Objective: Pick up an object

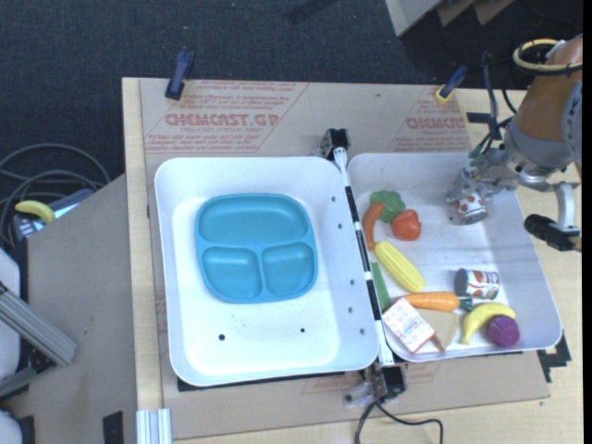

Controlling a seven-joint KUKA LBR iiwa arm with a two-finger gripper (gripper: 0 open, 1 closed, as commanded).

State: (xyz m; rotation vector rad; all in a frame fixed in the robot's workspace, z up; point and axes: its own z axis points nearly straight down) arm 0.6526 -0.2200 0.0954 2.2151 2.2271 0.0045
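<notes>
You are looking down at a desk [277,109] carrying two shallow white bins side by side. The left bin [185,340] holds a blue divided plate [256,246] with three compartments, lying flat near its middle. The right bin [527,276] holds the toy food. Along its left side you have a green vegetable [387,200], a red tomato [405,224], an orange carrot [371,222] and a yellow corn cob [399,265]. Nearer the front lie a second carrot [431,301], a small can [476,283] on its side, a pink and white carton [408,327], a banana [481,319] and a purple fruit [503,330] just beside the banana.

The grey arm [546,109] reaches in from the right, over the far right corner of the right bin. Its end effector [467,202] hangs low there, with a small silvery, red-marked object [469,210] right at its tip. You cannot tell whether the end effector is open or closed, nor whether that object is gripped.
</notes>
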